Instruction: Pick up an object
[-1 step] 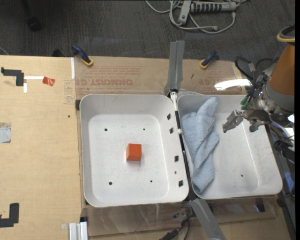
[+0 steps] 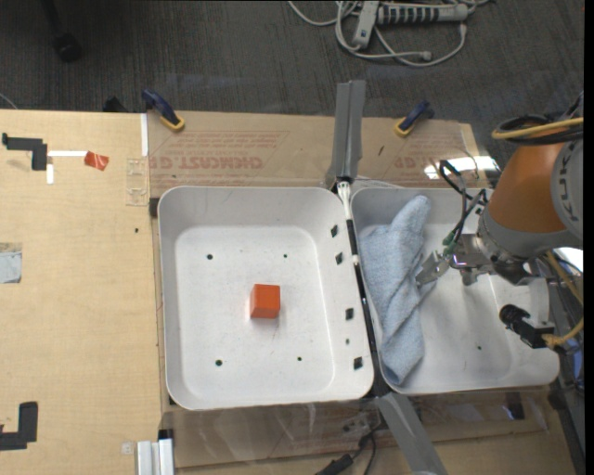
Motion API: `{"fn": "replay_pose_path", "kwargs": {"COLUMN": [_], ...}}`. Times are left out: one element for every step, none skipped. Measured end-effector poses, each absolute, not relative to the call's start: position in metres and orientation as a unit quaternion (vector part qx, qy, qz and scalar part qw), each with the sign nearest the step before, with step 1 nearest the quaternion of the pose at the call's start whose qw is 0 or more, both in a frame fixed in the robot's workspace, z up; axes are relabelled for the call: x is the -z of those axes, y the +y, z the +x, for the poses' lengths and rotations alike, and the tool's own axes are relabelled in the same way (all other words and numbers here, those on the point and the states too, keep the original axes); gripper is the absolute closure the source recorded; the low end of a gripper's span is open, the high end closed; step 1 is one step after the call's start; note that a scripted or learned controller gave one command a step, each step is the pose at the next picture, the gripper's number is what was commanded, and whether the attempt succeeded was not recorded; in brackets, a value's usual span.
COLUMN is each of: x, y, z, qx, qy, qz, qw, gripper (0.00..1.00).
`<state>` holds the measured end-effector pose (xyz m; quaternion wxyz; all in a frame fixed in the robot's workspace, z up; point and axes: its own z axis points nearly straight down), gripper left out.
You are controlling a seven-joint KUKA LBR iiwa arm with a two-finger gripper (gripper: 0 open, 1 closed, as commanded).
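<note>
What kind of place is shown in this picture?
Probably a robotics lab: a grey arm with an orange band reaches over two shallow white plastic bins on a clamped cardboard-covered bench, with loose cables on the floor.

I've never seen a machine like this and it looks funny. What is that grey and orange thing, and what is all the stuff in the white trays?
That grey and orange thing is a robot arm. It reaches in from the right side of the picture. At its tip is a gripper, a little metal hand with two fingers for pinching things.

The picture comes from one camera fixed above the bench, looking down at a slant.

On the bench sit two shallow white bins, side by side. The left bin has a small orange block lying near its middle. The right bin has a light blue cloth draped along its left side.

The gripper is over the right bin, right beside the cloth. The picture is too small to tell whether it is pinching anything.
</note>
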<state>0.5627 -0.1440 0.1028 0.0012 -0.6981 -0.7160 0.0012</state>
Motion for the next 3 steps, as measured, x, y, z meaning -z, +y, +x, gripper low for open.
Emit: {"fn": "replay_pose_path", "kwargs": {"x": [-0.092,-0.101,-0.093], "y": [-0.127,-0.129,-0.14], "z": [0.612,0.612,0.619], "qx": [-0.0001,0.0001,-0.0001], "qy": [-0.75,-0.749,-0.784], "qz": [-0.661,-0.663,-0.621], "qw": [0.0,-0.001,-0.001], "gripper": [0.0,1.0,1.0]}}
